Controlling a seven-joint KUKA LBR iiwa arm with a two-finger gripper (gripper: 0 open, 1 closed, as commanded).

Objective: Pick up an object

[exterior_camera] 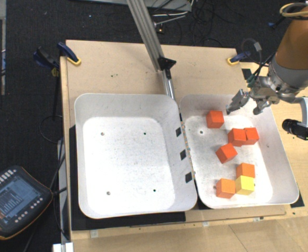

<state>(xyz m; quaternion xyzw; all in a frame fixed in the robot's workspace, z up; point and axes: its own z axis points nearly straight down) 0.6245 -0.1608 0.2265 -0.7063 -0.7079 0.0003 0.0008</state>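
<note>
While the gripper (246, 102) hangs with spread, empty jaws over the far end of the right bin (282, 164), the nearest cube (214, 119) lies just to its left, so descending here could close on nothing, and the 2 touching cubes (243, 136) could jam the fingers.

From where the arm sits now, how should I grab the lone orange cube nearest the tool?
Take the orange cube from straight above, closing on two opposite flat side faces. It stands apart from the other blocks, so both sides look free. It sits slightly turned in the right bin, so rotate the tool to match its faces. It lies just left of and below the tool.
</note>
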